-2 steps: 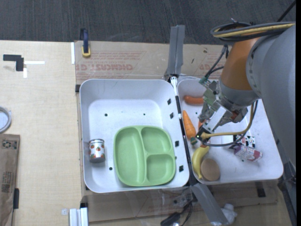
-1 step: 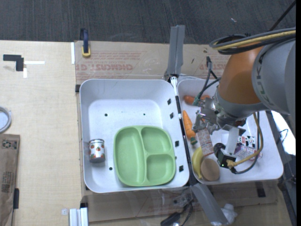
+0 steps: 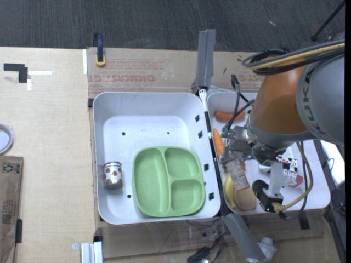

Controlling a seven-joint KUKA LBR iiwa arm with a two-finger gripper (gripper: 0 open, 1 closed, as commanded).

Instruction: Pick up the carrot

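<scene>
Arm (image 3: 296,100) low over right bin (image 3: 321,193), beside carrot (image 3: 218,142); claw state impossible to tell.

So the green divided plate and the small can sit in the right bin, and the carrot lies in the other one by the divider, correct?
Not quite. The camera view shows the green divided plate and the small can in the left bin, not the right. The carrot does lie in the other bin, by the divider.
</scene>
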